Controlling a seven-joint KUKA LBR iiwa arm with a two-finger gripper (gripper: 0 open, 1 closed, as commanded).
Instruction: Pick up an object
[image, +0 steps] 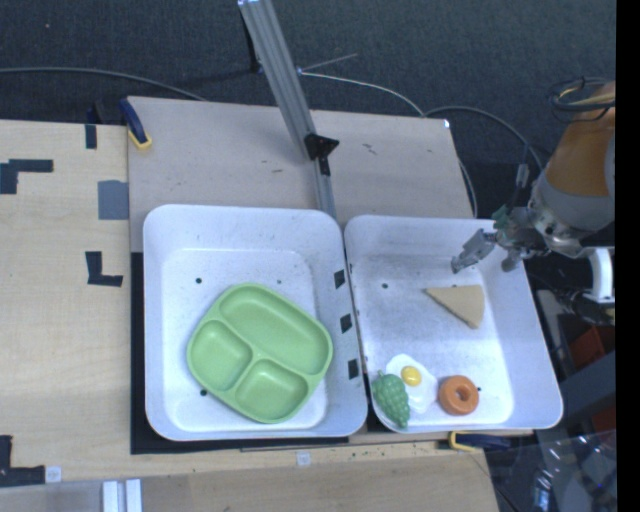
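The right bin (400, 240) holds a tan wedge-shaped slice (458, 302) near its middle right. Along its front edge lie a green leafy vegetable (392, 398), a fried egg (412, 378) and an orange doughnut (459, 395). My gripper (482, 250) hangs over the bin's back right part, just above and behind the tan slice. Nothing is between its fingers (466, 256).
The left bin (170, 240) holds a green divided plate (260, 352). A slanted metal pole (290, 85) rises behind the bins. Cables run across the bench at the back. The arm's orange band (585, 160) is at the right edge.
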